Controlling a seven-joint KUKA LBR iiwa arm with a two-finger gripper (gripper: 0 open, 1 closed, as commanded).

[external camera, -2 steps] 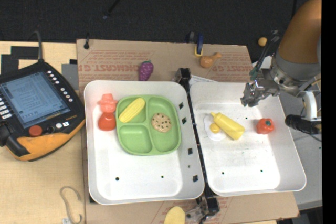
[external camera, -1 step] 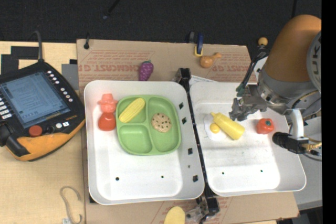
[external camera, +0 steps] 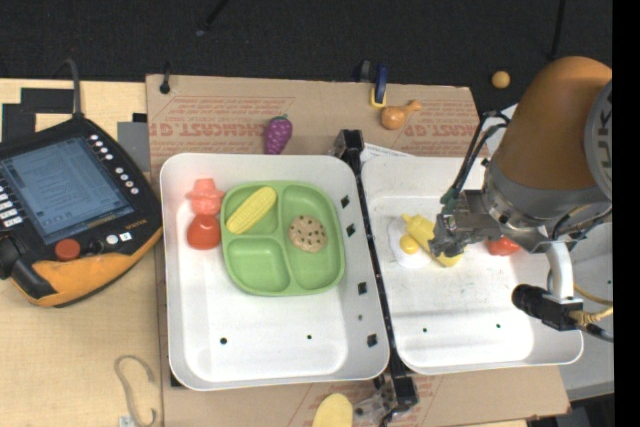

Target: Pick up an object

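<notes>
My gripper (external camera: 447, 245) is low in the right bin (external camera: 470, 345), right over a yellow toy (external camera: 417, 234) that lies near the bin's middle left. A small red object (external camera: 504, 246) peeks out just right of the gripper, under the wrist. In the left bin (external camera: 260, 345) sits a green divided plate (external camera: 282, 237) with a yellow corn cob (external camera: 249, 208) and a cookie (external camera: 308, 233) in its upper compartments. A red and pink figure (external camera: 204, 212) stands left of the plate.
A purple grape bunch (external camera: 278, 133) and an orange pear-shaped toy (external camera: 398, 114) lie on the cardboard behind the bins. A yellow object (external camera: 333, 410) sits below the bins' front edge. A teach pendant (external camera: 65, 205) lies at left.
</notes>
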